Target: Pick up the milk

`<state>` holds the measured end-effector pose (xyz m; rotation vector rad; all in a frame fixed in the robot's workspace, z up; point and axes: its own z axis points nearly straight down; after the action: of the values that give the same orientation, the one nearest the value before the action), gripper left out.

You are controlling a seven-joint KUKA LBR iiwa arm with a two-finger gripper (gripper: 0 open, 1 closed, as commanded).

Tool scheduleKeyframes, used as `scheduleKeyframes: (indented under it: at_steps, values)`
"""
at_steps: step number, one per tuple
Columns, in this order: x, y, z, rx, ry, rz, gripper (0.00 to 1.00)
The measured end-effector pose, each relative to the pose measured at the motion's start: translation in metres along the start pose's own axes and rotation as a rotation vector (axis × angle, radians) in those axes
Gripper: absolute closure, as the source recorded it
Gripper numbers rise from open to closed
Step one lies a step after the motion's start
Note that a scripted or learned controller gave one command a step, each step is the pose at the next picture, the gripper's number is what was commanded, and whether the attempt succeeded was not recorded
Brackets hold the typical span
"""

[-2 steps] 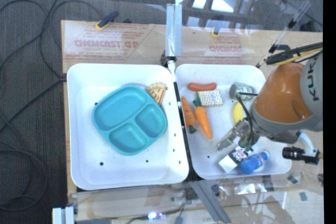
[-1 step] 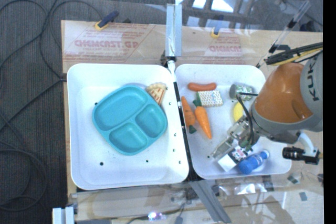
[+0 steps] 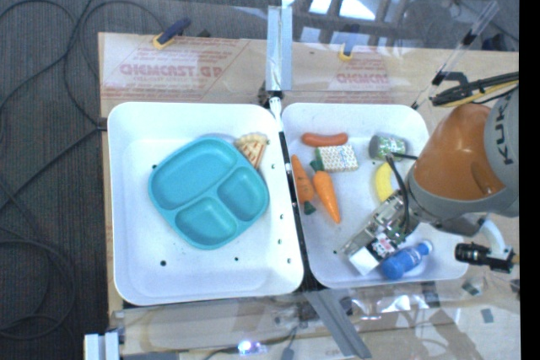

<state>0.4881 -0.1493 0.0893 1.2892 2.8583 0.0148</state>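
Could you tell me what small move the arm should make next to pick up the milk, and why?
Probably a short, straight descent onto the milk. The gripper is in the right bin, right above the small white carton near the front wall, with a blue bottle lying close beside it. I can't tell whether the carton is already between its fingers, so lifting now seems premature.

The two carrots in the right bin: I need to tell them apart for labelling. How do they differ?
The left carrot is shorter and lies close to the wall between the bins; the right carrot is longer, nearer the bin's middle, and slants more toward the lower right. Both are orange, lie flat side by side and point downward.
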Motion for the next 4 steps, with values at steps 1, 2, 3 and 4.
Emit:
scheduleKeyframes:
  at_steps: [1, 2, 3, 4]
  values:
    - [-0.001, 0.003, -0.010, -0.006, -0.007, -0.001, 1.00]
    - [0.030, 0.079, -0.093, 0.013, 0.000, 0.353, 1.00]
    - [-0.011, 0.106, -0.169, 0.012, -0.001, 0.211, 1.00]
    - [-0.011, 0.105, -0.169, 0.014, -0.002, 0.213, 0.00]
